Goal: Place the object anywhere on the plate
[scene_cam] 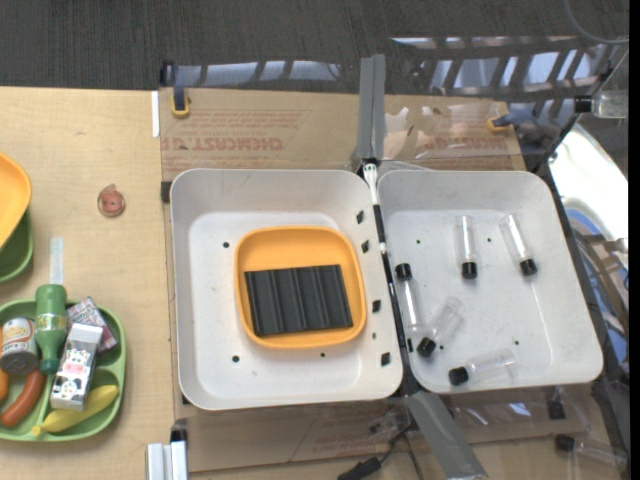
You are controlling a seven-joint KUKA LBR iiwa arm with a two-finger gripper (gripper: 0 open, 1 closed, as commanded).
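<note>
An orange plate [297,242] with rounded corners lies in the middle of the left white bin [200,268]. A dark grey ridged rectangular block [300,300] rests flat on the plate and covers most of it. In the right white bin [560,298] lie several clear plastic tubes with black caps. Two of them [466,245] [518,242] lie near the back. Another tube [408,303] runs along the left wall, and two more [441,325] [484,368] lie towards the front.
A green tray [100,408] of toy food and bottles sits at the front left of the wooden table, beside an orange bowl [10,203]. A small pink object [112,201] lies on the wood. Cardboard [260,138] lies under the bins, and a metal rack [520,68] stands at the back right.
</note>
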